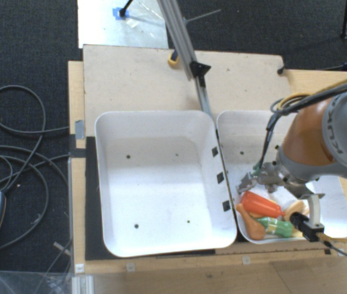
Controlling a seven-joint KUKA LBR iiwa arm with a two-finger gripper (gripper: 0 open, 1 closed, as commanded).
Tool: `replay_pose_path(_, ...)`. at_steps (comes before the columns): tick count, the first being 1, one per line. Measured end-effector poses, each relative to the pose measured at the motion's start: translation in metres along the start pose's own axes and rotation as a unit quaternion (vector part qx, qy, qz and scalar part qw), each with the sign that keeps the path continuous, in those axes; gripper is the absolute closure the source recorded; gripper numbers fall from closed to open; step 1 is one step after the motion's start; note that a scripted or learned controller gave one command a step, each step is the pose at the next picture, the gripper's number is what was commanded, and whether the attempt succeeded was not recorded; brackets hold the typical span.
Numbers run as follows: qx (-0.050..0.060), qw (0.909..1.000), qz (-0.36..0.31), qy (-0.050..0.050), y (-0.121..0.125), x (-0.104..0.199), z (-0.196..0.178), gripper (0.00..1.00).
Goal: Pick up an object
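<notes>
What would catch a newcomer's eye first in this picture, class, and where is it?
The arm's orange band glows over the right bin. Below it, a small heap of colour lies at that bin's near edge: an orange-red toy beside a green piece. The left bin is a broad white patch.

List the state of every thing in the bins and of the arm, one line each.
Left bin: sits beside the right bin, walls touching.
Right bin: holds toys at its near end.
Orange toy: lying flat, under the arm's wrist.
Green toy: lying flat by the near wall.
Tan toy: lying against the bin's near-left corner.
Arm: reaching low over the right bin.
</notes>
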State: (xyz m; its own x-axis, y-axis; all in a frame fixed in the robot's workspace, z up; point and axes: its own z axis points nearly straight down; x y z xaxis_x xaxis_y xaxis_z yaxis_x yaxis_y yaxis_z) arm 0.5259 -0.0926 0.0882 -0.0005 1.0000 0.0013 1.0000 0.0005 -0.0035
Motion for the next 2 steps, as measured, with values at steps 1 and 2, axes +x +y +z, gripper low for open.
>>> replay_pose_path(1, -0.003, 1.0000, 0.001, -0.001, 0.002, -0.001, -0.013, 1.00)
replay_pose_path(2, -0.005, 1.0000, -0.002, -0.001, 0.004, 0.004, -0.057, 1.00)
